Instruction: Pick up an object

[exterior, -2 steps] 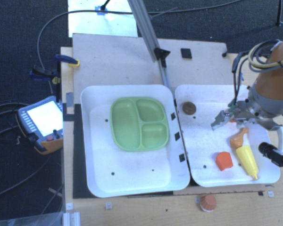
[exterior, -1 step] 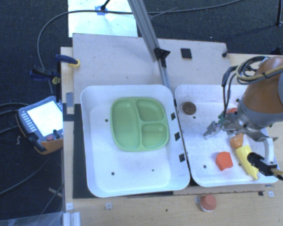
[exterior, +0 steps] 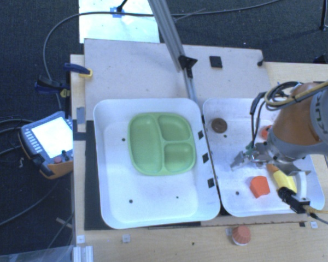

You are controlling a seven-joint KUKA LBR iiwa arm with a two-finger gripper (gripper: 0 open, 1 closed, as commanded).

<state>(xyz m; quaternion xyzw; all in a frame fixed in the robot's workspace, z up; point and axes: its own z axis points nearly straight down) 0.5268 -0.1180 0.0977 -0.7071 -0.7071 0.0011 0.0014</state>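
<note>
Camera view puts the gripper [exterior: 241, 160] before you low over the right bin [exterior: 229, 201], its fingers spread apart with nothing between them; the orange block [exterior: 259, 186] lies just beside it toward the near rim; a brown disc [exterior: 219, 125] sits near the bin's far corner; the left bin [exterior: 115, 201] holds a green divided plate [exterior: 162, 143].

A handheld screen pendant [exterior: 48, 142] lies on dark floor beside blue clamps [exterior: 76, 69].
</note>
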